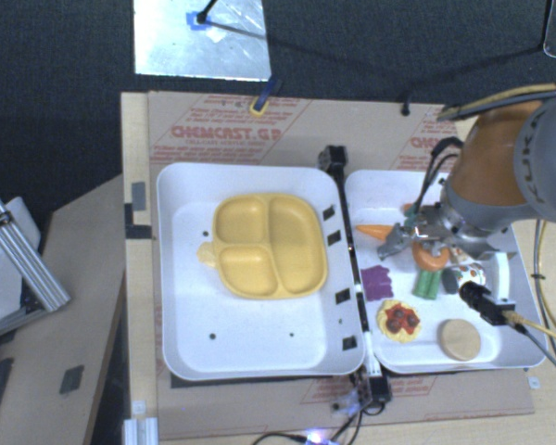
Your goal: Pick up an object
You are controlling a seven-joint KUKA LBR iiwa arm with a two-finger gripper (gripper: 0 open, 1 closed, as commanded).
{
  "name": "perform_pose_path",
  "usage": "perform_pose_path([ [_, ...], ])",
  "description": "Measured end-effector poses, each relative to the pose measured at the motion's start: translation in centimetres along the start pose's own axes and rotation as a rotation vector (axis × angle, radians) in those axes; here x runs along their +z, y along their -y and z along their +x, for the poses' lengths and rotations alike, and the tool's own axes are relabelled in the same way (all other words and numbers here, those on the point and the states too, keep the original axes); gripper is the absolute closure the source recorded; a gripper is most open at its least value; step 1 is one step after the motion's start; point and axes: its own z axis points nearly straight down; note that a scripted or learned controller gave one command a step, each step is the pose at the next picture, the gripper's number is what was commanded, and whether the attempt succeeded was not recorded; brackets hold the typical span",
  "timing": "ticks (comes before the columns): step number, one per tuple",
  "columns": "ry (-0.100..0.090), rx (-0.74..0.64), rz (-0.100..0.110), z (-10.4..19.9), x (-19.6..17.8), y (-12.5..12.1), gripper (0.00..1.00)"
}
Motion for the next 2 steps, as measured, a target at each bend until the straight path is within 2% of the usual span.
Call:
perform_pose_path([
  [1,0.001,-0.002,-0.013,0.1,4.5,-0.4,0.0],
  [2,0.005,-0.002,-0.02,-0.1,3.4,-0.5,1.0],
])
